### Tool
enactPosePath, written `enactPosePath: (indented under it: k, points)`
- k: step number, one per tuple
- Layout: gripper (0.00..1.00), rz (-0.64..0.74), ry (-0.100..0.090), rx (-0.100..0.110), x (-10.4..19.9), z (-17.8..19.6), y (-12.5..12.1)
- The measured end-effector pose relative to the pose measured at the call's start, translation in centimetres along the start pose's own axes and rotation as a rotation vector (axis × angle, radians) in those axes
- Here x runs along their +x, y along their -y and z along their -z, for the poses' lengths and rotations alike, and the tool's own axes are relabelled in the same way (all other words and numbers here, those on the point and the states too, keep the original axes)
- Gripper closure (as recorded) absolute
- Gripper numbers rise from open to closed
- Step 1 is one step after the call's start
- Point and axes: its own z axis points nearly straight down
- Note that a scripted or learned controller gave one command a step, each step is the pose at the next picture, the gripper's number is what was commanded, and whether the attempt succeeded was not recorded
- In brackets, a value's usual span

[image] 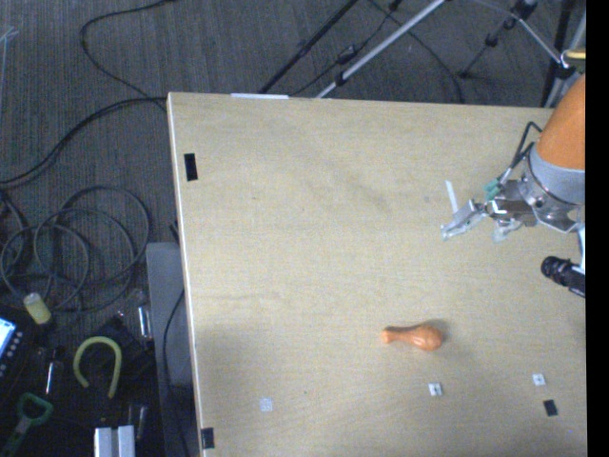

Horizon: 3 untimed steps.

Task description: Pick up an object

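The grey arm's two-finger gripper (455, 213) sits at about three o'clock on the pale wooden counter (314, 217), its thin pale fingers (450, 196) spread and pinching nothing, while the single small orange pear-shaped object (415, 337) lies on its side near five o'clock, well apart from them. To pick it well, the gripper should probably travel toward the object, line its fingers across the narrow neck rather than the bulb, and descend straight. Counted: one orange object, one gripper, and three small square markers (435, 388) near the counter's lower edge.
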Motion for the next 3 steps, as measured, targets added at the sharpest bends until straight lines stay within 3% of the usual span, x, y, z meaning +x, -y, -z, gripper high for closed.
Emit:
enactPosePath:
  k: [1, 2, 3]
  points:
    - [0.0, 0.118, 0.005, 0.0, -0.4, -10.5, -7.5]
    - [0.0, 0.385, 0.005, -0.002, 4.1, -11.1, -10.0]
    - [0.0, 0.625, 0.004, -0.002, 9.3, -10.5, -10.0]
